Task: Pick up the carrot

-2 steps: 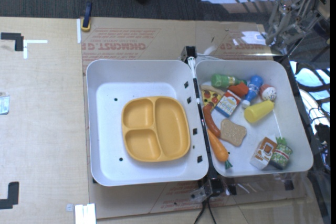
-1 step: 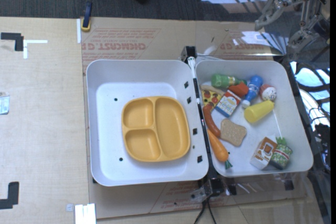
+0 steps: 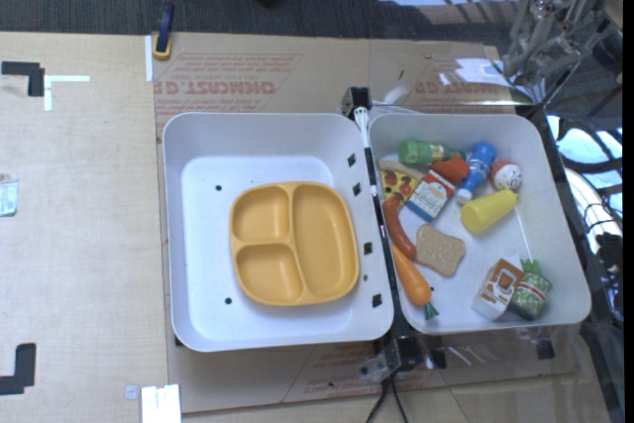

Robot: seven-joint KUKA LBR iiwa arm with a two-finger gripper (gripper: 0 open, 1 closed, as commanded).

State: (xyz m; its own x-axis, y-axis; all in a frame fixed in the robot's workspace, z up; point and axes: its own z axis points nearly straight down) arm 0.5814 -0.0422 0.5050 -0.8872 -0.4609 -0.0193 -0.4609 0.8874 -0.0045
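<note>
- Camera view: two white bins sit side by side on the desk (image 3: 79, 243), the left bin (image 3: 188, 243) and the right bin (image 3: 555, 213).
- The carrot (image 3: 411, 277) lies in the right bin close along its left wall, towards the near end. Its orange body runs at a slant and its green tip points to the near edge.
- A reddish sausage (image 3: 398, 225) lies just above the carrot, end to end with it. A bread slice (image 3: 439, 250) lies just beside the carrot on its right.
- Farther back in the same bin are a pizza slice (image 3: 398, 181), a yellow bottle (image 3: 488, 210) and a blue bottle (image 3: 478, 163). Two small cartons (image 3: 513, 290) stand near the front right corner.
- A yellow divided plate (image 3: 294, 243) lies in the middle of the left bin.
- The hand (image 3: 540, 30) shows as a blurred metal shape past the far right corner of the right bin, well apart from the carrot. I cannot tell whether it is wide or narrow.
</note>
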